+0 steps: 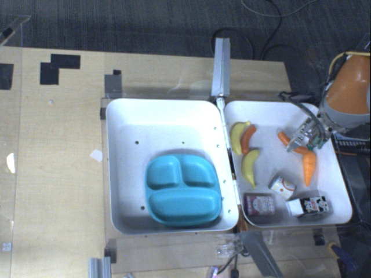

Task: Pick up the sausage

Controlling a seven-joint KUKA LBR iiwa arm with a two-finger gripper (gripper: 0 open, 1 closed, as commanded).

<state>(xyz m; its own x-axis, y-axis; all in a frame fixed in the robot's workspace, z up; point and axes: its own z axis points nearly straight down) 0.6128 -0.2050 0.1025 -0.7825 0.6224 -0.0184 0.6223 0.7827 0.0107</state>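
Plainly the pincer [305, 136], whose opening I cannot tell, hangs by the carrot [309, 165], well apart from the sausage [248, 136]; it may grab wrongly.

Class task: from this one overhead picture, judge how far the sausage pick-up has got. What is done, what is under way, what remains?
Done: the tool has reached the right bin.
Under way: it sits low by the carrot, apart from the sausage.
Left: the sausage lies between two bananas, untouched; reaching, gripping and lifting all remain.
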